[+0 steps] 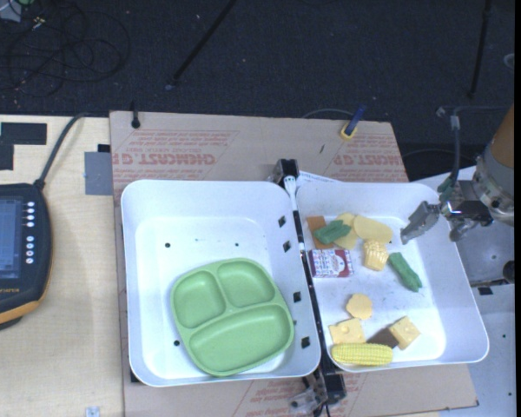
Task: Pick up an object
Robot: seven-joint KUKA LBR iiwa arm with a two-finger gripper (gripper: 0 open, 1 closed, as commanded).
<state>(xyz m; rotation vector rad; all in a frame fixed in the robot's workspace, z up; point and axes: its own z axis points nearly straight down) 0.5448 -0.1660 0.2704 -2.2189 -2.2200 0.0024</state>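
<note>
Gripper hangs with fingers spread and nothing between them over the right white plastic bin's far right edge, just beside a dark green toy vegetable.

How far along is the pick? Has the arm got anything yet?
Nothing looks picked yet. The gripper sits at the right bin's upper right edge, above the toy food and beside the green pepper, with nothing visible in it. The corn cob, cheese wedge and the rest lie in the bin; the green tray lies in the left bin. Descent, grasp and lift remain.
</note>
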